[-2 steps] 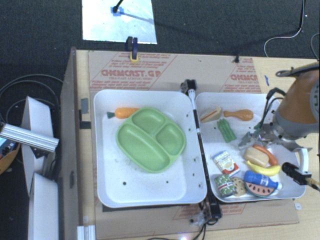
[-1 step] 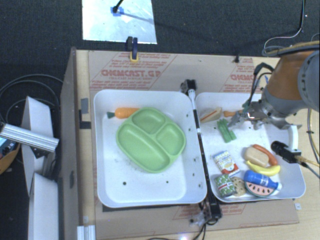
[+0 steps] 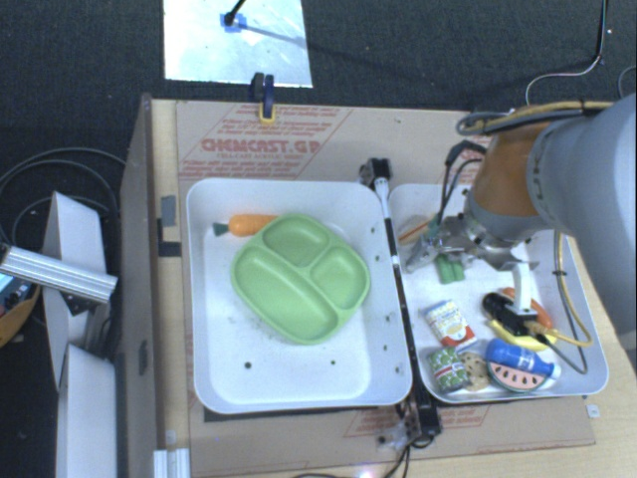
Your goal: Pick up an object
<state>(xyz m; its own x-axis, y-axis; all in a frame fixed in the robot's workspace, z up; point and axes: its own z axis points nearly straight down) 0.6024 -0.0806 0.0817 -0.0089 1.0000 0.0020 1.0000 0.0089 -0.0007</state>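
Evidently, the gripper [image 3: 450,263] was lowered into the right bin [image 3: 585,339] over a green object [image 3: 453,270]; its grip state could not be told. A centred, vertical descent was judged advisable, avoiding the neighbouring packet [image 3: 447,322].

One fixed camera overlooks both bins [image 3: 299,391] obliquely.

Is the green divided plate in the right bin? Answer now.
No, the green divided plate lies in the left bin, next to a carrot.
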